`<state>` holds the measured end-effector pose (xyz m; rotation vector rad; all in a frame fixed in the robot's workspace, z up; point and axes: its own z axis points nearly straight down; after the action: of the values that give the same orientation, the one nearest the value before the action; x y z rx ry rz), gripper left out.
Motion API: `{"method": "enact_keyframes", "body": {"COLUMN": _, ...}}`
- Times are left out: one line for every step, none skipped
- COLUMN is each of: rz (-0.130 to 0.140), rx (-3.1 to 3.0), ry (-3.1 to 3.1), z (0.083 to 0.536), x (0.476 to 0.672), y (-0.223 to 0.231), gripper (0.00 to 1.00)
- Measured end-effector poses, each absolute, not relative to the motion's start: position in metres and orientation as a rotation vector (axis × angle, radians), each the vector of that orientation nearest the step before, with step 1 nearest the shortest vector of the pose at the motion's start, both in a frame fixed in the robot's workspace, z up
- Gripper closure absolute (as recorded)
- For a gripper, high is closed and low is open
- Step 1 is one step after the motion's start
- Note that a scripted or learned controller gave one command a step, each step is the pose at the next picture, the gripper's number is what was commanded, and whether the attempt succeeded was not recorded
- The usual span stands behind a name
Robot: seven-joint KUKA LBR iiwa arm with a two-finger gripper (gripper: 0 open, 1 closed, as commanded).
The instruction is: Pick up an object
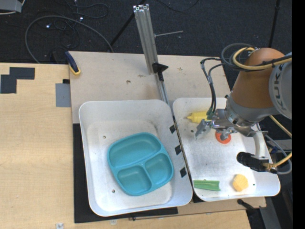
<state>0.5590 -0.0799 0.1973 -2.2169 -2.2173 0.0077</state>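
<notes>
So the worktop (109, 75) has two white bins side by side. Left bin (95, 123) holds a teal divided plate (140, 162). The arm (257, 87) hangs over the right bin (209, 175), and the jaws (204, 128) sit low near its upper left, right beside a yellow object (196, 116); can't tell if they're apart or together. Also in that bin: an orange-red piece (222, 137), a green piece (207, 185), and a small yellow chunk (240, 182).
</notes>
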Motion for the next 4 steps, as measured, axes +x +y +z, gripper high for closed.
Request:
{"method": "enact_keyframes", "body": {"rz": 0.009, "rx": -2.216, "ry": -2.215, "z": 0.133, "x": 0.553, "y": -0.08, "gripper": 0.0}}
{"method": "enact_keyframes", "body": {"rz": 0.006, "rx": -2.225, "ry": -2.211, "z": 0.147, "x": 0.554, "y": -0.082, "gripper": 1.0}}
{"method": "enact_keyframes", "body": {"rz": -0.001, "rx": -2.226, "ry": -2.218, "z": 0.189, "x": 0.555, "y": -0.085, "gripper": 1.0}}
{"method": "enact_keyframes", "body": {"rz": -0.003, "rx": -2.223, "ry": -2.224, "z": 0.252, "x": 0.555, "y": -0.09, "gripper": 1.0}}
